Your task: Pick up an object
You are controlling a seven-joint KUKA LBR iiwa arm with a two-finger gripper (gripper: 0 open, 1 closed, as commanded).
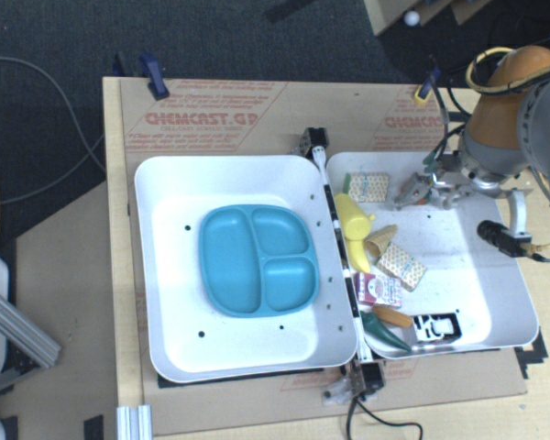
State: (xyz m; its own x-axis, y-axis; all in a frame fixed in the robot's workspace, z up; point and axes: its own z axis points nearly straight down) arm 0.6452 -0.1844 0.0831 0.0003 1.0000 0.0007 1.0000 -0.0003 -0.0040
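Several small objects lie along the left side of the right bin (pixel 495 291). Among them are a yellow toy (pixel 352 217), a patterned packet (pixel 368 188), a tan cone (pixel 381 239), a patterned block (pixel 401 266), a pink carton (pixel 378 290), an orange piece (pixel 392 316), a green piece (pixel 383 337) and a black-and-white item (pixel 436 326). My gripper (pixel 429 196) hangs over the bin's back part, right of the patterned packet and apart from it. It looks open, with nothing between its fingers.
The left bin (pixel 165 200) holds a blue divided plate (pixel 257 259). The grey arm with its orange band (pixel 522 71) comes in from the upper right. A black cable end (pixel 500 236) hangs over the right bin. Bare floor shows at the right bin's middle and right.
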